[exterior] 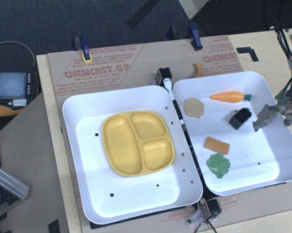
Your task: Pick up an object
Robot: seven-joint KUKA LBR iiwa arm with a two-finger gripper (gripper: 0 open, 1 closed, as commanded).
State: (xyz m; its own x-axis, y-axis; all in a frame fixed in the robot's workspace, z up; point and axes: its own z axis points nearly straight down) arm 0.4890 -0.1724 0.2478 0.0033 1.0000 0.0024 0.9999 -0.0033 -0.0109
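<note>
From the overhead camera I see my gripper (267,116) over the right edge of the right bin (288,168); I cannot tell how its jaws stand. In that bin lie a carrot (227,97) at the far side, a tan disc (193,107), a black block (239,118) just left of the gripper, an orange-brown block (216,145) and a green broccoli piece (218,165) nearest. The left bin (92,191) holds a yellow divided plate (138,142).

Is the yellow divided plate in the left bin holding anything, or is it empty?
Empty. All three compartments of the yellow plate show bare yellow; the toy food lies in the right bin.
</note>
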